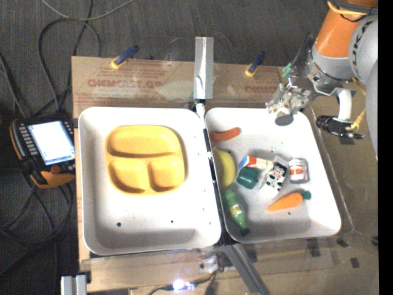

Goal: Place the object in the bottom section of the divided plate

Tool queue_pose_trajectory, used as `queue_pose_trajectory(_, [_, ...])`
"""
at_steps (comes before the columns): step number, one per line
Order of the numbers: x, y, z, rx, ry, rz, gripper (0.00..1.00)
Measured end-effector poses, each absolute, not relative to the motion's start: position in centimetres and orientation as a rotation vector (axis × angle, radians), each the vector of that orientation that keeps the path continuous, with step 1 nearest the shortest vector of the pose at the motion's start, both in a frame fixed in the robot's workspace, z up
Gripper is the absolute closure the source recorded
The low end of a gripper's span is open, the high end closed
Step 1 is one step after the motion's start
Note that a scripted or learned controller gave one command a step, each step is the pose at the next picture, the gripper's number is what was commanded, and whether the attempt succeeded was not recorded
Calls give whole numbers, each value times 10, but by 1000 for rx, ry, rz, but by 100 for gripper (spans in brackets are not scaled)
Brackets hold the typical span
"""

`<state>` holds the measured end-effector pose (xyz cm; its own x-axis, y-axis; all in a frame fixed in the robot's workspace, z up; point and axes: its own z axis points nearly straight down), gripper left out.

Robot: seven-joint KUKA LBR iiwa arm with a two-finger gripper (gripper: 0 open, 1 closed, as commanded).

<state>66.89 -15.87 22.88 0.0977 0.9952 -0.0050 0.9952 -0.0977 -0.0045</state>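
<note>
A: Hovering at the right bin's (319,165) upper rim, the end effector (287,102) seems to carry something small; I cannot tell its grip.

B: The divided plate (146,158) lies toward eight o'clock in the left bin (92,183), its paired bottom sections nearest six o'clock.

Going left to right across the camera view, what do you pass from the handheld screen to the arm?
Black handheld screen → yellow divided plate in the left white bin → yellow banana → teal cup → orange carrot → grey arm with orange band.
</note>
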Motion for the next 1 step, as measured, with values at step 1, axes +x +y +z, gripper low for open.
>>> queue_pose_trajectory(1, [668, -100, 178, 2254, 2193, -7, 100])
